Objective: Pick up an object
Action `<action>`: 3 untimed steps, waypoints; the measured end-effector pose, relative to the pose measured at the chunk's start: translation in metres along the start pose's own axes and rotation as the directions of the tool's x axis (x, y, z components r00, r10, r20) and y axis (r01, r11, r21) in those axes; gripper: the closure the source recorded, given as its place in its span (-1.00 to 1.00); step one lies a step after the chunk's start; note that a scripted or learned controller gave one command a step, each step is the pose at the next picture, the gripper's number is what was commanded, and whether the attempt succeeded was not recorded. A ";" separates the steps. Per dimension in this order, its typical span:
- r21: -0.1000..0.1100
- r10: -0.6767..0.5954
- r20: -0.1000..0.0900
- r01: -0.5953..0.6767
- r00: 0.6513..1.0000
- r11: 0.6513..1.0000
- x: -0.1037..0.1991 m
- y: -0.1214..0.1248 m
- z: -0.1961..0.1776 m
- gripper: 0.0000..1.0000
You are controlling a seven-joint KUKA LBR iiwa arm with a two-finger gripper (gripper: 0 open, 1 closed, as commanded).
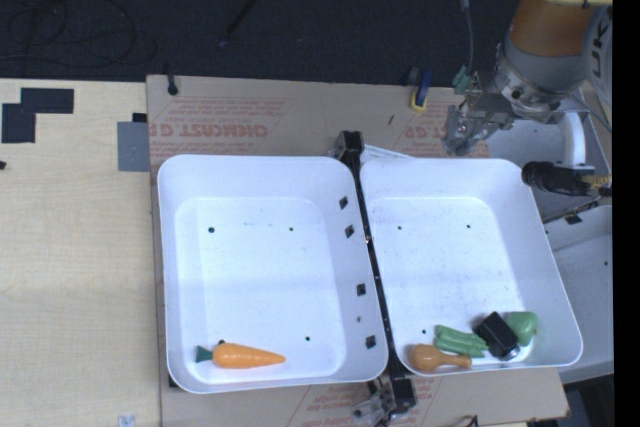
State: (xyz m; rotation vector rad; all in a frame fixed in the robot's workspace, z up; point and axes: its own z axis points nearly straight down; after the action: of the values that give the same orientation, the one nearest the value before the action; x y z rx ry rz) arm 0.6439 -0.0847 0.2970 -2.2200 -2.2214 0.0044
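An orange toy carrot [247, 355] with a green top lies in the left bin [190, 185], near its front wall. In the right bin [530, 205], at the front right corner, lie a tan pear-shaped toy [437, 359], a green bean pod [459, 341], a black block [497, 334] and a light green piece [522, 323], bunched together. My gripper [466, 130] hangs above the cardboard just behind the right bin's far wall, well away from every toy. Nothing shows between its fingers.
Both bins rest on a cardboard sheet [270, 120] on a light wooden bench [70, 245]. A black divider strip [362, 255] runs between the bins. A black cylinder [557, 178] juts in at the right bin's far right corner. Cables lie at the dark back.
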 end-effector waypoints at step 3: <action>0.001 -0.001 -0.001 0.001 1.000 1.000 0.082 0.000 -0.019 1.00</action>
State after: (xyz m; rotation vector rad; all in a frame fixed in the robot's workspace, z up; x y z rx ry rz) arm 0.6437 -0.0030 0.3155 -2.2175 -2.2218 0.0047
